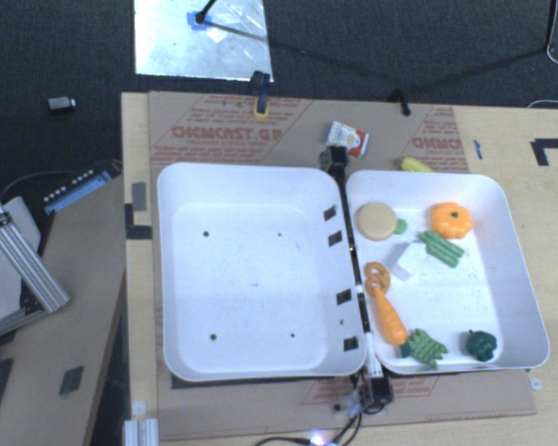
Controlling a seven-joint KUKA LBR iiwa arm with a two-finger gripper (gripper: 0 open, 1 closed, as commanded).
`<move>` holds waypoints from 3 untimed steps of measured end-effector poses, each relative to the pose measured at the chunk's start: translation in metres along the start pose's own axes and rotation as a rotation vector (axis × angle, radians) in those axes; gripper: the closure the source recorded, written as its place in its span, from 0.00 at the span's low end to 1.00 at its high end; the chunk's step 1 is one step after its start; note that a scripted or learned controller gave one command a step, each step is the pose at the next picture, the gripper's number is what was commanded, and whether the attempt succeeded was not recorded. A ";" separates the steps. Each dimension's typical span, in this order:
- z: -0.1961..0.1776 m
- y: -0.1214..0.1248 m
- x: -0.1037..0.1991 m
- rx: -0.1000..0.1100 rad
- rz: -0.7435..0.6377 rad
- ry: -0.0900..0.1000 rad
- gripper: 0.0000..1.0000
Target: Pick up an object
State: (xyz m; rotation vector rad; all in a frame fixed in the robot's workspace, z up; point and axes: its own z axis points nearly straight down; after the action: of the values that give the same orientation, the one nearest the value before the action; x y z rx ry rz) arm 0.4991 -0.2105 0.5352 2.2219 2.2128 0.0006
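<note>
The right bin point(513, 240) holds several toy foods. A tan round cookie point(376, 220) lies at its upper left, with an orange pumpkin point(450, 219) to the right. A green ridged vegetable point(442, 248) lies below the pumpkin, beside a pale white block point(408, 261). A pretzel point(377, 275) sits on the top of an orange carrot point(389, 315) near the bin's left wall. A green leafy piece point(425, 347) and a dark green broccoli point(481, 344) lie along the front.
The left bin point(251, 268) stands beside the right one. A yellow toy point(415, 165) and a small white-and-red item point(346, 137) lie on the cardboard behind the bins. A metal frame point(19, 258) stands at the left edge.
</note>
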 end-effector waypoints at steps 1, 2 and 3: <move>0.000 -0.013 0.016 0.001 -0.008 0.002 1.00; 0.000 -0.013 0.019 0.001 -0.007 0.002 1.00; 0.000 -0.013 0.007 0.001 -0.005 0.002 1.00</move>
State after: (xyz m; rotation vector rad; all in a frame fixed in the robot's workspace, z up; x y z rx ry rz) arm 0.4865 -0.2031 0.5354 2.2173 2.2199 0.0018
